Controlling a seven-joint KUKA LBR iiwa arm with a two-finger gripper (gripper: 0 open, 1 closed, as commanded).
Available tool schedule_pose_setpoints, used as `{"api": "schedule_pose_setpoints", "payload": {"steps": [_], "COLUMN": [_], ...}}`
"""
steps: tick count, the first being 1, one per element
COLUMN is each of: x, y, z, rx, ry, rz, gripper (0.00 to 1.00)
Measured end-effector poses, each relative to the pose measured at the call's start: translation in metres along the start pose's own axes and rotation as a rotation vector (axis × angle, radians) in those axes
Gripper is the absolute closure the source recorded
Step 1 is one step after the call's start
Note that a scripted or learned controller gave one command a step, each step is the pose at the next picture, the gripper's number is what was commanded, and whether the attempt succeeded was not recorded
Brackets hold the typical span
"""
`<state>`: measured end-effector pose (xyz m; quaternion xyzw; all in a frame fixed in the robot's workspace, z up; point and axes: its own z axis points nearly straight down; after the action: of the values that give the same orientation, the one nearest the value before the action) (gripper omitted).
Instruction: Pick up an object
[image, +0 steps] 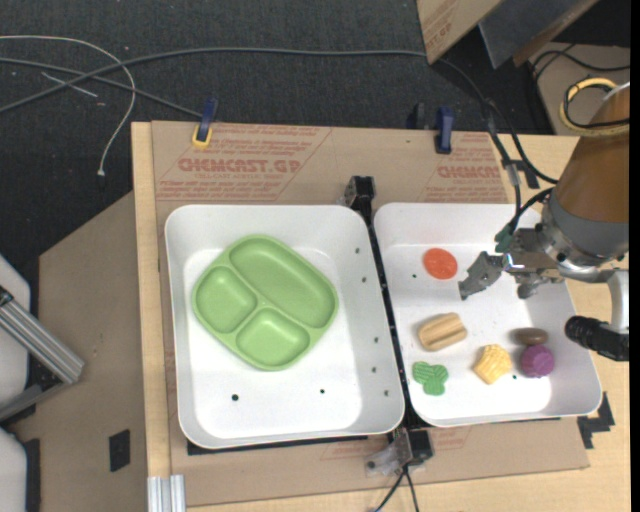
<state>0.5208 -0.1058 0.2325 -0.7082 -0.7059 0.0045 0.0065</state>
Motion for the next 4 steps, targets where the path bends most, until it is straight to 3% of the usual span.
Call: {"api": "schedule_pose_setpoints", "payload": {"steps": [1,3,4], "x": [0.000,-0.005,-0.006], "y": [0.002,0.004,0.007], "z": [-0.007,0.102,0.145], "rx": [-0.014,-0.009,-0.020], "ry": [-0.001,-0.001,-0.002], "rz": [-0.003,-0.002,0.000], "gripper": [0.00,0.00,0.00]}}
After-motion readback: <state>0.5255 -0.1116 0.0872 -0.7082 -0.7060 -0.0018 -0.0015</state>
